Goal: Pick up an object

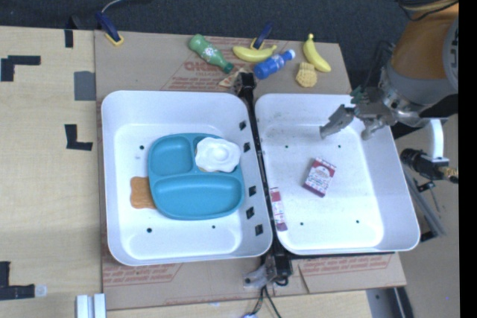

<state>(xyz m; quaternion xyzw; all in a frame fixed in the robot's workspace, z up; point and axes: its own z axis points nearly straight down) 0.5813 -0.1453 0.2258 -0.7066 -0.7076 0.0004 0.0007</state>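
My gripper (353,123) hung over the right bin (387,231), close to its back edge and toward the right side. My two fingers were spread apart, with nothing between them. I was not touching anything.

The thing I wanted was a small red and white box (319,177). It lay flat on the floor of the right bin, near the middle, nearer the front than my gripper. It sat a bit crooked to the bin walls. Nothing else lay beside it, so I had room all around.

I thought the box would be light, like thin card. It looked stiff enough to hold, but I guessed it would dent if I squeezed hard. It lay low, so I would need to go right down to the bin floor. I thought the best place to hold it was across its two long sides, where it was narrow, with my fingers turned to match its tilt.

In the left bin (119,234) was a blue tray (194,194) with a white lump (218,154) on its back right corner. A tan thing (139,192) poked out at its left edge. Some toy food, like two bananas (255,53) and bottles (274,65), lay on the bench behind the bins.
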